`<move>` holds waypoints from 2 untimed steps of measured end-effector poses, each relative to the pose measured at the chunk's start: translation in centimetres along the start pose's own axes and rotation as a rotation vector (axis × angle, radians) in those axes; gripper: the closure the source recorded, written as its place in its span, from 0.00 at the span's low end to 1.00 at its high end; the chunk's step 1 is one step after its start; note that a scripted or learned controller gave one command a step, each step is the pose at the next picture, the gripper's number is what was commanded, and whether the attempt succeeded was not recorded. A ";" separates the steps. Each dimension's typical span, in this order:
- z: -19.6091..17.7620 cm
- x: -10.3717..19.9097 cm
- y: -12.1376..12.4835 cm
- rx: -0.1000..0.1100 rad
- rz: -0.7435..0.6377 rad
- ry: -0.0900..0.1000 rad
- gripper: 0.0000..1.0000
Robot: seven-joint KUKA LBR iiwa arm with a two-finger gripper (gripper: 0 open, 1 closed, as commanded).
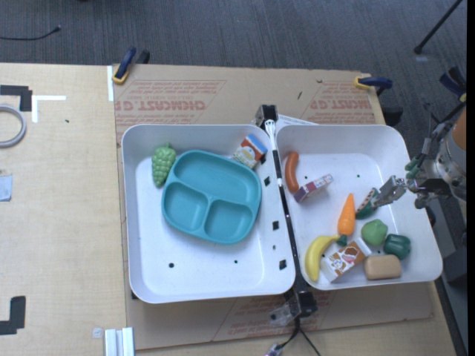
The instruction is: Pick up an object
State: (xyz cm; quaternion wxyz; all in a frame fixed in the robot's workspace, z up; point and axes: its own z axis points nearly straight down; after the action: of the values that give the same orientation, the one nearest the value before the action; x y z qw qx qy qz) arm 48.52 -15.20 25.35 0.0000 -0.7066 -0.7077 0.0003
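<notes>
Tool [387,191] low over the right bin's [349,141] far-right side, among toy food.

The cardboard sheet [185,99] under both bins carries red print, seen upside down and too blurred to read surely. The left bin [141,258] holds a teal divided plate [211,196], green toy grapes [162,164] touching its left rim, and a small printed packet [249,152] at the bin's top right corner. The right bin holds a red sausage [292,170], a small pink-and-white carton [312,187], a carrot [346,215], a banana [317,255], a printed snack box [344,259], a green lime-like fruit [374,233], a green pepper [397,245] and a tan bread roll [382,267]. The tool sits just right of the carrot; I cannot tell whether it is clenched or released, and nothing visibly sits in it.
</notes>
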 end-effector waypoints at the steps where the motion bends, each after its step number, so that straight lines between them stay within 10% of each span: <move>1: 12.9 2.0 5.5 0.000 0.003 0.000 0.00; 2: 16.2 1.4 4.1 0.001 0.005 0.001 0.00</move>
State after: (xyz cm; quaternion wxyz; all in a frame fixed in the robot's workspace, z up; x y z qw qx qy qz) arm 52.56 -13.81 9.19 0.0007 -0.7084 -0.7059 0.0003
